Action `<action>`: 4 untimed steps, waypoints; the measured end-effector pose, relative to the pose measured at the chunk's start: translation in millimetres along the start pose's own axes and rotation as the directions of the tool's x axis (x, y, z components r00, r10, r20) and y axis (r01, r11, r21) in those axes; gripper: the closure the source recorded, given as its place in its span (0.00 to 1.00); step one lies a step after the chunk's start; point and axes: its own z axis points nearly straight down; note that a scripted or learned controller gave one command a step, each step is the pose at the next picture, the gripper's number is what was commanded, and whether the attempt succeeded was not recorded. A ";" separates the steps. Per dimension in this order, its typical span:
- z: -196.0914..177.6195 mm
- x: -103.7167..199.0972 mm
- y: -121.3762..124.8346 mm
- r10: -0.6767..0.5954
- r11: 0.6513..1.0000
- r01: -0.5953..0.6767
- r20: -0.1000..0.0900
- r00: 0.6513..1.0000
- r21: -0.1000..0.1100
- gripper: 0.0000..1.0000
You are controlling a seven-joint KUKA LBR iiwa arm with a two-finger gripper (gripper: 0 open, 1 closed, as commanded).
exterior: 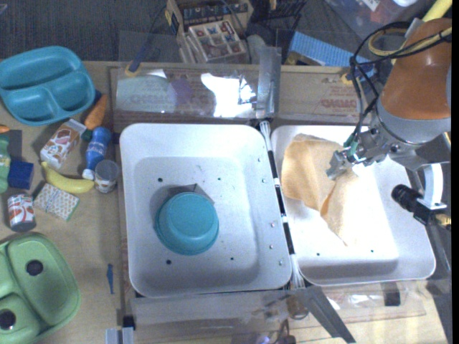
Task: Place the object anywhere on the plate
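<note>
The gripper [343, 160] is hanging over the right bin [401, 264], its fingers pinching the upper edge of a soft tan cloth [310, 178] — the cloth is draping in a crumpled, folded sheet down toward the bin's middle. In the left bin [143, 149], a round teal plate [187, 222] — smooth, bowl-like — is sitting at lower centre, well apart from the cloth.

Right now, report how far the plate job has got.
Done: nothing placed yet; the blue plate sits alone in the left bin. In hand: the gripper is at the yellow cloth in the right bin. Left: carrying it over and setting it on the plate.
</note>
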 end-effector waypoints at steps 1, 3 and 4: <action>59.2 47.5 16.4 0.104 0.995 -0.104 -0.002 0.995 0.003 1.00; 12.5 187.5 49.6 -0.083 0.997 0.083 -0.001 0.997 -0.001 1.00; 7.7 242.4 26.7 -0.218 0.976 0.218 -0.002 0.976 0.003 1.00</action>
